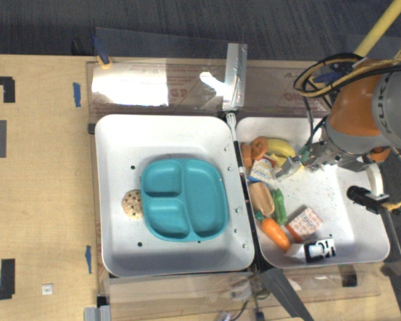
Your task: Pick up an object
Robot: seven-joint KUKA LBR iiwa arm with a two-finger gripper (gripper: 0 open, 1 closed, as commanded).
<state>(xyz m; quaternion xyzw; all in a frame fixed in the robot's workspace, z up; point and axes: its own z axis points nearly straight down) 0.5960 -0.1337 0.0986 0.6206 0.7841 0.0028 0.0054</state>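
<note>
My gripper [289,166] hangs low in the right bin [361,236], at its upper left part. It is just right of a white and blue packet [261,172] and just below a yellow banana [281,147]. An orange toy piece [256,148] lies left of the banana. Further down the bin's left side lie a hot dog [260,197], a green pod [279,204] and a carrot [275,233]. A red and white box [304,223] and a black and white item [319,249] sit near the front. Nothing visibly rests in the gripper.
The left bin [113,152] holds a teal divided plate [185,198] with a cookie [131,203] beside its left edge. The arm with its orange band [356,110] and cables crosses the right bin's upper right corner. The right bin's right half is bare white floor.
</note>
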